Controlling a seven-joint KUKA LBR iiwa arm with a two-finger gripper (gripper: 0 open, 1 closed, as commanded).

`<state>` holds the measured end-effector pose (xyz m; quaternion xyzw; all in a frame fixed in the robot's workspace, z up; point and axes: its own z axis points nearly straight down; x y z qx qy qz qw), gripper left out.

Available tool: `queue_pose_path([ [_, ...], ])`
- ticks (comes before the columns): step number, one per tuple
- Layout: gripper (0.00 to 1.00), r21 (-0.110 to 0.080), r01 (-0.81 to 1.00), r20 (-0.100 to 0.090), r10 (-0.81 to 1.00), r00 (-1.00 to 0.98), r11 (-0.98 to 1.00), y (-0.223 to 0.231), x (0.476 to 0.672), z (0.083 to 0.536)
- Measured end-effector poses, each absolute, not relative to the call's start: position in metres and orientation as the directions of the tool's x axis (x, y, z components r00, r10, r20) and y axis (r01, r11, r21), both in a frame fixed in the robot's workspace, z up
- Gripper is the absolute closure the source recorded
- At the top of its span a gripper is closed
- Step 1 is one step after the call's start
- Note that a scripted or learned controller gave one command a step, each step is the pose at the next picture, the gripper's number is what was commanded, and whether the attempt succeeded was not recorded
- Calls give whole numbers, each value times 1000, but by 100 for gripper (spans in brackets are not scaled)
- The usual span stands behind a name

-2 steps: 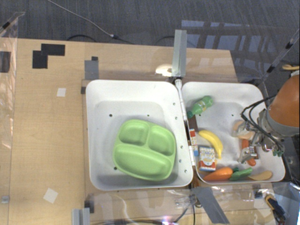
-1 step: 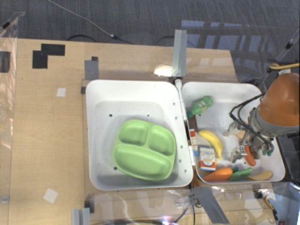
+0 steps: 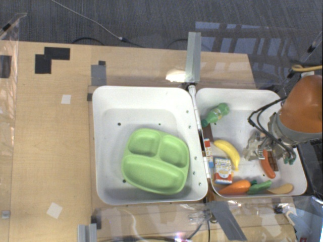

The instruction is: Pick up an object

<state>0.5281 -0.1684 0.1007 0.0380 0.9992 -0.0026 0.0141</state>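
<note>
My gripper (image 3: pixel 263 154) hangs low over the right side of the right bin (image 3: pixel 237 96), below the arm's orange band. Directly under it lies a red sausage (image 3: pixel 269 169), partly covered by the gripper. To its left lie a yellow banana (image 3: pixel 228 153) and a small carton (image 3: pixel 222 169). Along the bin's near wall lie an orange carrot (image 3: pixel 234 187), a green vegetable (image 3: pixel 260 186) and a tan piece (image 3: pixel 281 188). A green bottle (image 3: pixel 215 113) rests at the bin's far left.
The left bin (image 3: pixel 141 93) holds a green divided plate (image 3: pixel 155 160), tilted against its near wall. A metal post (image 3: pixel 193 57) stands behind the wall between the bins. Black cables (image 3: pixel 260 116) loop beside the wrist.
</note>
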Motion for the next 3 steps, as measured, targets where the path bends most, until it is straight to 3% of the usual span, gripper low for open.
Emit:
queue_pose_path([
  [1, 100, -2, 16, -14, 16, -1000, 1000, -145, 537, 242],
  [2, 100, 2, 103, -3, 103, -995, 995, -141, 592, 264],
  [3, 100, 4, -367, 1, -367, -930, 930, -195, 638, 178],
])
